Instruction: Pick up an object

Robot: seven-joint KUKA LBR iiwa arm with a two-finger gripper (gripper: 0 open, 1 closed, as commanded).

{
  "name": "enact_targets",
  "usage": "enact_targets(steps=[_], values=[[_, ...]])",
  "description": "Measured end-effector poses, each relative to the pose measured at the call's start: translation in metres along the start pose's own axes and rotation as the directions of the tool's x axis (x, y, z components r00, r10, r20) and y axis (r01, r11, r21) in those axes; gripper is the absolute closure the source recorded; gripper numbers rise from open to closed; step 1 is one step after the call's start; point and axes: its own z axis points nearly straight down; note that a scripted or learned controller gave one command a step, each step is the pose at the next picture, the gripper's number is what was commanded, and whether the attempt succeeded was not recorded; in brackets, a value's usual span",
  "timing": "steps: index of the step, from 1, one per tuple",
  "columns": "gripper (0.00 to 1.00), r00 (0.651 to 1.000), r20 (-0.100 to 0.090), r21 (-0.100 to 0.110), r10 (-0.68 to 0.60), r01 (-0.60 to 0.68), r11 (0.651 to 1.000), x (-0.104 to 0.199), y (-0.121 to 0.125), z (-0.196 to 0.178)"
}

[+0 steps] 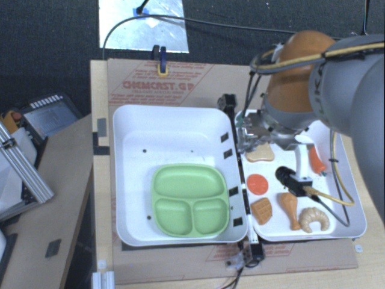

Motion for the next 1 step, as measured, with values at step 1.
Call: enact_targets(steps=[1], values=[[1.0, 1.0, 0.0, 0.0, 0.001, -0.001, 1.0, 0.0472, 0.0208, -0.0071]])
